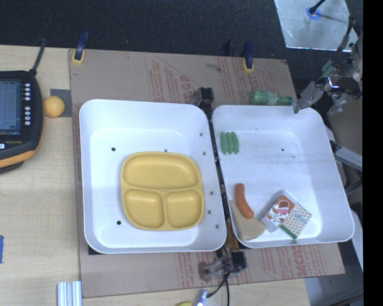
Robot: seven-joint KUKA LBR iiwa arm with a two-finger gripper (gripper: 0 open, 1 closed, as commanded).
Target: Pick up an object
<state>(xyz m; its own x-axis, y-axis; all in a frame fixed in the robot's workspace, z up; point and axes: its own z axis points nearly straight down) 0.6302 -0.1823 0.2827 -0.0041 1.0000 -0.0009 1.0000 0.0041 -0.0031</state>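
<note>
- Camera view: the right bin [319, 132] holds a green pea pod [229, 143], a sausage [243, 200], a tan wedge [247, 227] and a printed packet [287, 216]; the left bin [96, 171] holds a yellow tray [161, 190].
- The gripper [314, 93] hangs at the right bin's far corner; how it is set I cannot tell.
- The sausage looks light, smooth and likely to roll: best pinched across its middle.
</note>
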